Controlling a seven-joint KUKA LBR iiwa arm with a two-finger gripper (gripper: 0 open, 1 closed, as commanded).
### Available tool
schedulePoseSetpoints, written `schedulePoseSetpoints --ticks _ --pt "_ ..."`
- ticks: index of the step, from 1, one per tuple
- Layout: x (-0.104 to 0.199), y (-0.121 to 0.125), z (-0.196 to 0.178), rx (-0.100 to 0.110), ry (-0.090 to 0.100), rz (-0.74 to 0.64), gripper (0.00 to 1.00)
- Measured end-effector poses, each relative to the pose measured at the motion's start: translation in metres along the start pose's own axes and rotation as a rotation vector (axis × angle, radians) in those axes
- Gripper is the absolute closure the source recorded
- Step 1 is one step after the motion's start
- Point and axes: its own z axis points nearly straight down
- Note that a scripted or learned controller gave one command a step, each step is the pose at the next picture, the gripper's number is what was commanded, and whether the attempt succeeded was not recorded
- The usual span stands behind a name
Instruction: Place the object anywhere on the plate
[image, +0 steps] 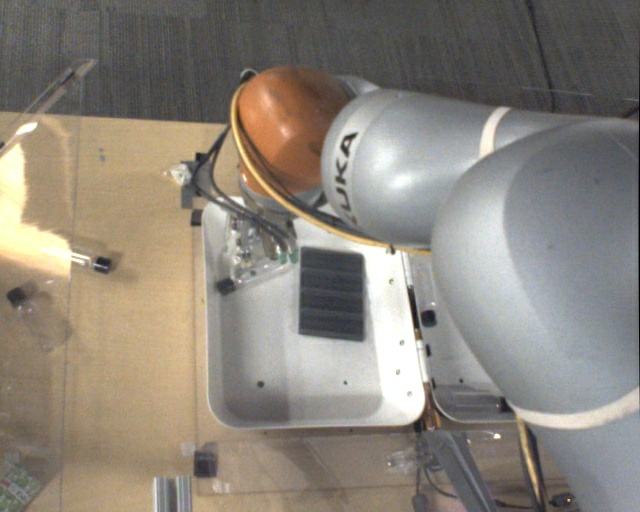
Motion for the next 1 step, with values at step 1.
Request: schedulePoseSetpoints --ticks 1 --pt "-0.0099 -0.0014 -0.0539 -0.001 -0.002 -0.688 1.00"
